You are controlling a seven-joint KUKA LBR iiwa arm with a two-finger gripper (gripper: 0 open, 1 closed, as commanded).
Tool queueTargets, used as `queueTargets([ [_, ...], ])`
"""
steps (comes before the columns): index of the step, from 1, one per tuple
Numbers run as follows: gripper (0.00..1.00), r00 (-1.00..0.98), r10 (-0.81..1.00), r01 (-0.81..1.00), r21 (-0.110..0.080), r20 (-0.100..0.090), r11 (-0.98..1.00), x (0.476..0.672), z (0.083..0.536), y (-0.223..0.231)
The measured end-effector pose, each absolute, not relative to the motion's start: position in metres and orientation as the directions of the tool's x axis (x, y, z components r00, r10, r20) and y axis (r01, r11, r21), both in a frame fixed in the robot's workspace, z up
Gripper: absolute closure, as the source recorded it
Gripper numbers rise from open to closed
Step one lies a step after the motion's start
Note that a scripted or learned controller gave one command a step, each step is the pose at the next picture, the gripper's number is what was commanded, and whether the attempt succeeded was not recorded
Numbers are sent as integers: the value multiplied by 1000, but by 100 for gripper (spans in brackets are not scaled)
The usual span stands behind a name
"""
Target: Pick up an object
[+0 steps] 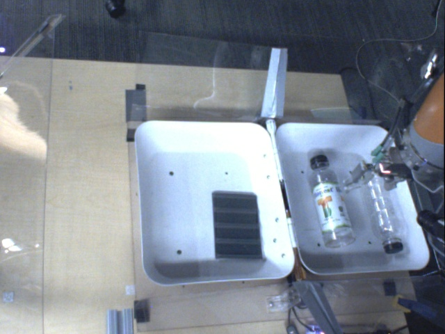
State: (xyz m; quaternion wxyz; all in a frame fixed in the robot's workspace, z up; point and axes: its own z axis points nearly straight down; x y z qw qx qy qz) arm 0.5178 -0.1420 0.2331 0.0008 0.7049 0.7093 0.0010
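Note:
Two clear plastic bottles lie in the right bin [299, 256]. One bottle [331, 211] has an orange and green label and its black cap points to the far side. The other, plain bottle [382, 211] lies to its right with its black cap toward the near edge. My gripper [366, 172] hangs over the far right part of this bin, just above the plain bottle's far end and to the right of the labelled bottle's cap. Nothing is visibly held. A black ribbed rectangular block [236, 225] lies in the left bin [160, 186].
The grey arm with its orange band [425, 120] reaches in from the right over the bin's far right corner. A metal divider strip [273, 89] stands behind the gap between the bins. Cables lie at the front right.

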Motion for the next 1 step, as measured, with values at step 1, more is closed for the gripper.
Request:
queueTargets([
  [1,0,-152,988,988,5,0,152,528,94,-108],
])
